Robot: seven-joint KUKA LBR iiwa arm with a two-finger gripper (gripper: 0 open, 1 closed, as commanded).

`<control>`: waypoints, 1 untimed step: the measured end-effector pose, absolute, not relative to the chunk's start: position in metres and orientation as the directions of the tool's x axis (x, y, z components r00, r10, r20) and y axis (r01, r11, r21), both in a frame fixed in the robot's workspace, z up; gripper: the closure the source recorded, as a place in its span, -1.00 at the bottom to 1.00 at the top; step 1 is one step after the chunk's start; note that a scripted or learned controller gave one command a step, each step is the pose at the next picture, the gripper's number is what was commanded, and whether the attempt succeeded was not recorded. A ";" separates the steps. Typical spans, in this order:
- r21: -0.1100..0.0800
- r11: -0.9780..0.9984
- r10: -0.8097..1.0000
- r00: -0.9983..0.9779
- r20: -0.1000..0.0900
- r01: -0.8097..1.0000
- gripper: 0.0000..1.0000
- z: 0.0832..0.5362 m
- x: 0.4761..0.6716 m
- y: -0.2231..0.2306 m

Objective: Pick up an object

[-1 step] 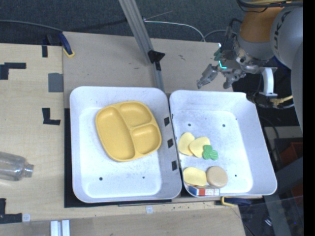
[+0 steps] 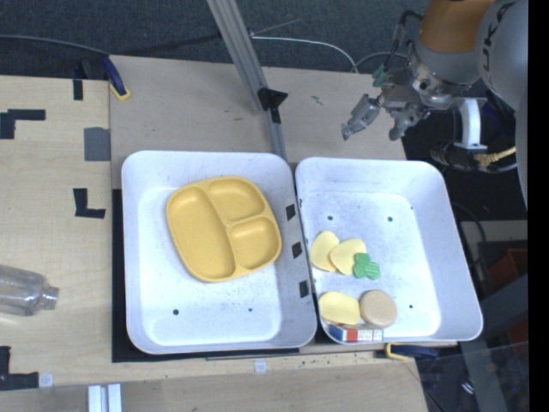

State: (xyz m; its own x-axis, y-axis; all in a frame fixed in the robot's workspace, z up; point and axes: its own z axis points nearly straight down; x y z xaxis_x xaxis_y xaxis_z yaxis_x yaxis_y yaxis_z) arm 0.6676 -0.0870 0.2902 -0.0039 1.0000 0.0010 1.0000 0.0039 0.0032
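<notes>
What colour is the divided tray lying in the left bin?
Yellow. The divided tray shows plainly in the camera view, lying in the left bin.

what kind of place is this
Probably a robot lab test bench: an arm with its hand above two white bins, toy food pieces and a yellow tray as pick targets, and tape marks on the bench.

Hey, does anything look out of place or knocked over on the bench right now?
Yes: a clear plastic bottle lies on its side on the bench, left of the bins, partly cut off by the view's edge. The yellow divided plate sits askew in the left bin.
</notes>
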 end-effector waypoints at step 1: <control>-0.001 0.003 1.000 -0.003 -0.001 1.000 1.00 0.298 0.667 -0.088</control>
